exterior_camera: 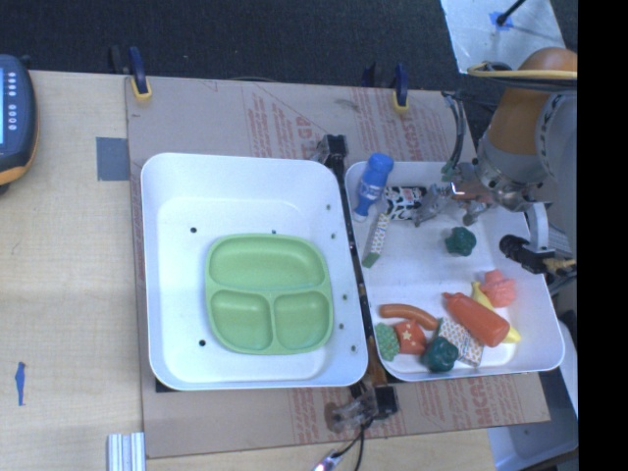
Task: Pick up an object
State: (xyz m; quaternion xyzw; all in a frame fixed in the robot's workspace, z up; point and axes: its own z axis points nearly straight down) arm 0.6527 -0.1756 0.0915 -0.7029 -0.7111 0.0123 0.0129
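Spread across the frame: a pale wooden desk (69,292) under a sheet of brown board, clamped at twelve o'clock, likely so that nothing slides while the arm works. Set side by side on the board: two shallow white bins, rims touching along the middle.

Left bin (167,263): bare but for a green divided plate (267,292) lying flat near its centre, probably a drop place kept clear of clutter.

Right bin (535,356): all the loose pieces, so the place for any pick. Reaching in from three o'clock: the grey arm (525,135) with its orange band, wrist bent down over the bin's far edge.

Poised at about twelve o'clock of the right bin: the pincer (444,204), low above the floor. Open or closed: cannot tell, metal parts too tangled and small to read. Nothing seen between its tips.

Just toward four o'clock of it, apart: a small dark green lump (460,240), alone on bare white, probably the easiest target.

Toward nine o'clock of the pincer: a blue bottle (372,183) leaning on the bin's dividing wall, beside a black-and-white piece (401,200).

Crowded at six o'clock: an orange carrot-like piece (478,319), a red sausage shape (408,313), a pink item (498,288), a dark green floret (441,355). Packed close, hence harder to grip singly.
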